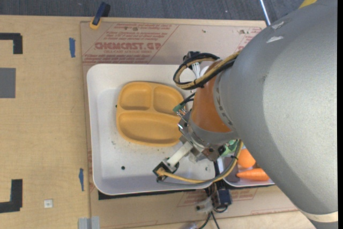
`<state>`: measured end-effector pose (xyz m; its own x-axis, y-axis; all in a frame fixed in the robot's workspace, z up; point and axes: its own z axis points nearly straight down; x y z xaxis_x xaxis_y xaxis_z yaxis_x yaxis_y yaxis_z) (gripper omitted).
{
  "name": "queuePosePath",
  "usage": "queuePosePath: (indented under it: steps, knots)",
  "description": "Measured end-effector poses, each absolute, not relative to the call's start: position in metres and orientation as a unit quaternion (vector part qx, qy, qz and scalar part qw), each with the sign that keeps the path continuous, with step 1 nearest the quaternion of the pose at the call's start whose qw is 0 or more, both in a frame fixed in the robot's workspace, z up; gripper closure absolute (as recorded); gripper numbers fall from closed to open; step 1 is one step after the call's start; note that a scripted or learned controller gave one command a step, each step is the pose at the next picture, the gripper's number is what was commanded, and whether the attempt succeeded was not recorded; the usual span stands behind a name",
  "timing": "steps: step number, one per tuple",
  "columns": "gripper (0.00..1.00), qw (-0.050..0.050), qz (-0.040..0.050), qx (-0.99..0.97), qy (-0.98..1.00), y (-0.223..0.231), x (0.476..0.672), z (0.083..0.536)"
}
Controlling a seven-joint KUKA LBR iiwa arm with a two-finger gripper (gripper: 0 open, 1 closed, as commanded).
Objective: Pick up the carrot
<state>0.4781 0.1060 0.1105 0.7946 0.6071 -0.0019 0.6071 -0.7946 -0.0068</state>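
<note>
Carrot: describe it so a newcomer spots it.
Find the grey arm over the right bin. At its lower edge the carrot pokes out. It is a tapered deep orange stick, unlike the broad yellow divided plate in the left bin.

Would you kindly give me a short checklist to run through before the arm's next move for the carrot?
1. Carrot found: ok, in the right bin.
2. Carrot fully in sight: not ok, the arm covers part of it.
3. Grasp on carrot: cannot tell.
4. Space around it: cannot tell, another orange thing lies close beside it.
5. Yellow plate out of the way: ok, in the left bin.
</note>
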Motion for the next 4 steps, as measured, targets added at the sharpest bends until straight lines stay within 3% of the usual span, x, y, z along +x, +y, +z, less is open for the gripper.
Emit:
queuePosePath:
  steps: [1, 2, 3, 4]
  knots:
    - [1.00, 0.001, 0.0006, -0.977, -0.212, 0.096, 0.502, 0.220]
    - [1.00, 0.001, 0.0022, -0.970, -0.243, 0.070, 0.479, 0.223]
    - [1.00, 0.000, 0.0000, -0.991, -0.136, 0.079, 0.479, 0.243]
    - [1.00, 0.001, 0.0024, -0.958, -0.287, 0.101, 0.478, 0.200]
